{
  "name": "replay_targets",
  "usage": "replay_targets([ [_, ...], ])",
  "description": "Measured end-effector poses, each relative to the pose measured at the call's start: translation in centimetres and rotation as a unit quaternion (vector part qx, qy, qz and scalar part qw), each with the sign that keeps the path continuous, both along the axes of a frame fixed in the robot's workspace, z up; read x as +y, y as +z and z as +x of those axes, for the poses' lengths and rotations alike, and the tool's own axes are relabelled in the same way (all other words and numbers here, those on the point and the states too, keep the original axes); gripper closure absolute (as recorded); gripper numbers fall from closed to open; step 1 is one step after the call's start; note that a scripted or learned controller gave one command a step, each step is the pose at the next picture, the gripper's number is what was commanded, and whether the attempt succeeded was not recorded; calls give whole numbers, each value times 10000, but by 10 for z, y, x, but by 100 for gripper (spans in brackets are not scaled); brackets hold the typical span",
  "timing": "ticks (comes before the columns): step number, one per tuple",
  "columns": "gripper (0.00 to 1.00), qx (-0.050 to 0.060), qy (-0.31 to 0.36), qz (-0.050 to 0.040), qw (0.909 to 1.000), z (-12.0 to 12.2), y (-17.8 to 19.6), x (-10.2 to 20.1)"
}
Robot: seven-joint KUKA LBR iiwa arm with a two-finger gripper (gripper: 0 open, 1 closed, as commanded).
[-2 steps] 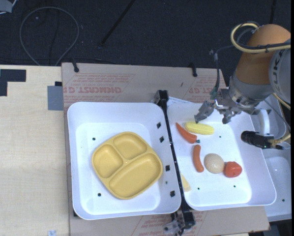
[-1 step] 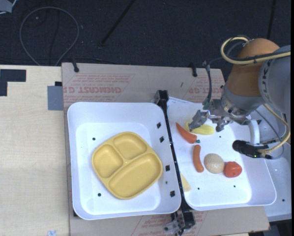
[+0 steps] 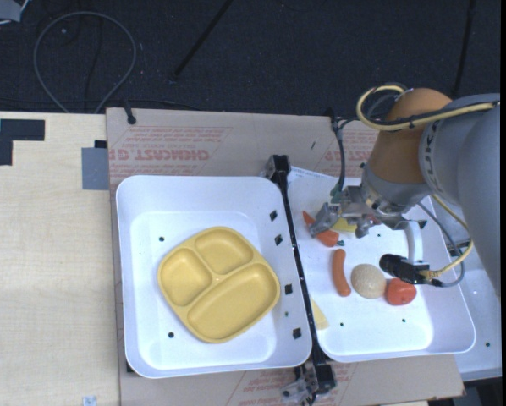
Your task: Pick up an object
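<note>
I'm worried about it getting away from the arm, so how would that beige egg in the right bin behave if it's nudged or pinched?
The egg looks rounded and smooth, so it would probably roll when nudged. It may also slip from a pinch. The sausage and tomato beside it might limit rolling.

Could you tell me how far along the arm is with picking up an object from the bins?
Done: the arm has reached into the right bin, its pincer low beside an orange-red piece. In hand: nothing visibly held. Left: grasping and lifting; the sausage, beige ball and tomato lie on the floor.
</note>
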State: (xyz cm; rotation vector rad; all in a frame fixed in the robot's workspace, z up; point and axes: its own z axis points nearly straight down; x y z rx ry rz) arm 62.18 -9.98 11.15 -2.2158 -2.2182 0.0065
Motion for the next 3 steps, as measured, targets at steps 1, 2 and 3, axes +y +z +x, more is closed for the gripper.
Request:
replay_targets([
  [1,100,-15,-22,-6,10000,1,13,-2],
  [2,100,-55,-24,-13,10000,-1,74,-11],
  [3,100,-54,-4,-11,10000,0,128,-12],
])
